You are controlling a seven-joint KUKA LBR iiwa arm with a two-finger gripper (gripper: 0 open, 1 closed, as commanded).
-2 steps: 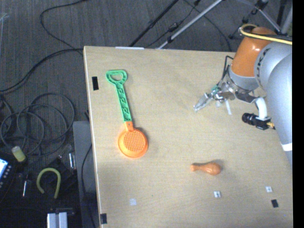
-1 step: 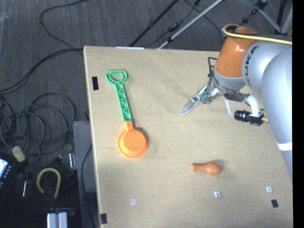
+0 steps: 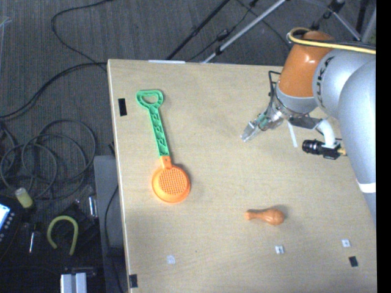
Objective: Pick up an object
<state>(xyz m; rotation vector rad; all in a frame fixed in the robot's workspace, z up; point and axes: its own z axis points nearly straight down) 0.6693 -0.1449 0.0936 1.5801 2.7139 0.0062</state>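
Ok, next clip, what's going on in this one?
A grey robot arm with an orange band reaches in from the right over a light wooden bench. Its tool hangs above bare surface near the middle, with nothing between its fingers. Two things lie untouched: a strainer with a green handle and an orange head on the left, and a small orange pear-shaped piece nearer the front. Nothing has been picked up yet.

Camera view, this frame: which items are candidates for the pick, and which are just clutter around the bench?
Pick candidates:
green-handled orange strainer
small orange gourd-shaped object
gripper, above bare board

Clutter:
cables on the floor
tripod legs
yellow-green U-shaped piece
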